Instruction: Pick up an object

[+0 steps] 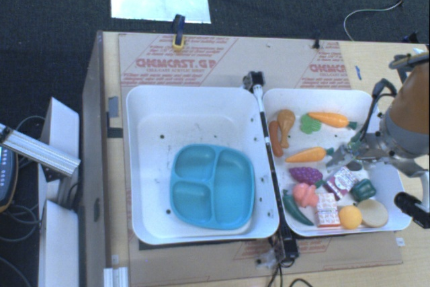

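- Bench surface [201,60] of printed board carried two shallow white bins side by side.
- Left bin [151,104] held a blue divided plate [213,186], lying flat toward its near right corner.
- Right bin [363,101] held the toy food, the things the task could choose from.
- At its left side stood a drumstick [285,123] beside an orange piece [275,136]; lower down lay a green pepper [295,208] along the near wall.
- Toward the middle lay a green leafy piece [310,123] touching a carrot [329,119], a second carrot [306,155], purple grapes [306,175], a pink piece [305,194] and a small red-and-white carton [327,214].
- Further right lay a wrapped packet [343,179], a dark green piece [363,189], a yellow lemon [349,217] and a pale round piece [373,212].
- Gripper [341,158] reached in from the right, low over the bin, just right of the second carrot and just above the wrapped packet.
- Whether it was open or closed I cannot tell; nothing could be seen in its grasp.
- Step in hand, as I judge it: the approach, with no object lifted clear.
- Next move would call for settling on one piece, likely the second carrot or the packet, straddling it cleanly without catching the neighbours, closing, then lifting straight up.
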Robot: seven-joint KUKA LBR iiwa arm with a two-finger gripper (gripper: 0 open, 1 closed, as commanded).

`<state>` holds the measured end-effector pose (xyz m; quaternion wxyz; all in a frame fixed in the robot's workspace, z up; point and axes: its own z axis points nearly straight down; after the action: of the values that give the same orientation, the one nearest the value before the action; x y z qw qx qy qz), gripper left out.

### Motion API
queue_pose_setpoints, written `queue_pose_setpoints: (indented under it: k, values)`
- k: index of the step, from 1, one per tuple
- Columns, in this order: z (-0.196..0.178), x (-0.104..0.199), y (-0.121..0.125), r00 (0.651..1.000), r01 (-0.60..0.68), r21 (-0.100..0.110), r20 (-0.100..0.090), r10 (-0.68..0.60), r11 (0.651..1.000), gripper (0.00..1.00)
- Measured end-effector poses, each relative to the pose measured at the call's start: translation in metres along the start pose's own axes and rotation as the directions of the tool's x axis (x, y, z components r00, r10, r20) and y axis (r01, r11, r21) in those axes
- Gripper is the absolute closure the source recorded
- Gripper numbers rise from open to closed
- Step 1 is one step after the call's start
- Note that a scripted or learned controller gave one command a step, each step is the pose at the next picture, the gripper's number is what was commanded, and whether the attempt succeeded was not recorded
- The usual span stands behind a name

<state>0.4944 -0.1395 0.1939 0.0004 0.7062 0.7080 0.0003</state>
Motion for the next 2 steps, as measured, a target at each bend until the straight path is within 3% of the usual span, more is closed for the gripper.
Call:
queue_pose_setpoints:
  k: [1, 2]
  values:
    - [0.071, 0.057, 0.021, 1.0, 0.001, 0.002, -0.001, -0.001, 1.0, 0.0]
    - [0.11, 0.042, 0.019, 1.0, -0.001, 0.0, 0.0, 0.001, 1.0, 0.0]
